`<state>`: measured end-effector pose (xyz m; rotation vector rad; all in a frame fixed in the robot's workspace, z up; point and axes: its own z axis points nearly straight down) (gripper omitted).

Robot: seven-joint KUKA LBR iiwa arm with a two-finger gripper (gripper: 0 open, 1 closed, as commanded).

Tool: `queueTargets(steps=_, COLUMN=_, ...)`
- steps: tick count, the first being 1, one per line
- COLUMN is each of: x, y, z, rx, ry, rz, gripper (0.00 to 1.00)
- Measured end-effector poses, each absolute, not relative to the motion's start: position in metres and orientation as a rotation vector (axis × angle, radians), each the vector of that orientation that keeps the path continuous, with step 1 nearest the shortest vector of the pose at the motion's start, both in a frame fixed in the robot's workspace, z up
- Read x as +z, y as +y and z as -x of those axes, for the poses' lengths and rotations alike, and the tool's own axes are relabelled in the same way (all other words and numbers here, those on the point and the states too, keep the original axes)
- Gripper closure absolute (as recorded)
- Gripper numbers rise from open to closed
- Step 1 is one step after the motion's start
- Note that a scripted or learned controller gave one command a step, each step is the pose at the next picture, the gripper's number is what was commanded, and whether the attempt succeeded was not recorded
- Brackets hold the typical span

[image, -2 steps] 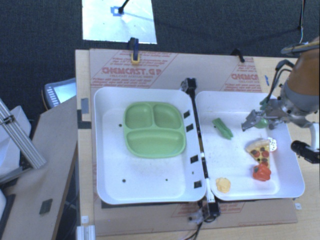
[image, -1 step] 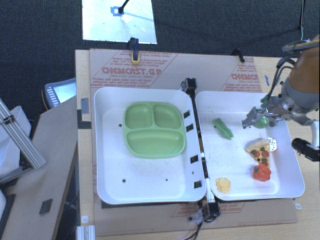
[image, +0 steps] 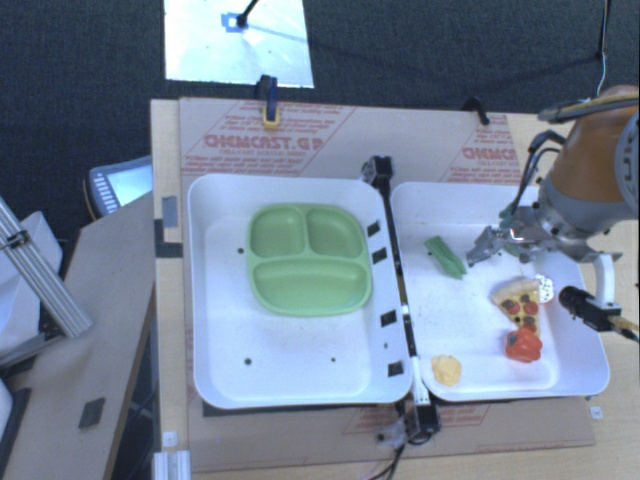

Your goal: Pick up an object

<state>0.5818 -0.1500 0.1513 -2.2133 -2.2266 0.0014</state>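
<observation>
The right bin [image: 470,318] holds several small objects. A green pod-shaped piece [image: 445,256] lies near its upper left. A toy pizza slice [image: 519,302] lies at the right, with a small white piece [image: 545,288] touching its upper right edge. Below them sits a red lumpy toy [image: 523,345], and a yellow round piece [image: 446,370] rests at the front left. My gripper [image: 503,248] hangs over the bin's upper right, just right of the green pod and above the pizza slice. Its fingers are spread open with nothing between them.
The left bin [image: 215,348] holds a green divided plate [image: 308,260]. A black clip-lined seam [image: 392,268] separates the two bins. A black-tipped part of the arm [image: 590,308] juts over the right bin's right rim.
</observation>
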Motion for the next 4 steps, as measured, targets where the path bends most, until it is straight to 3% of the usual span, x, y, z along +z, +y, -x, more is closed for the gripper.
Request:
queueTargets(steps=2, x=0.089, y=-0.15, z=-0.589, rx=-0.008, ry=-2.226, rz=2.222, gripper=0.0)
queueTargets(steps=3, x=0.1, y=-0.15, z=-0.59, rx=-0.01, ry=-2.232, rz=2.225, gripper=1.0)
queueTargets(steps=4, x=0.158, y=-0.153, z=-0.582, rx=-0.005, ry=-2.226, rz=2.225, gripper=1.0)
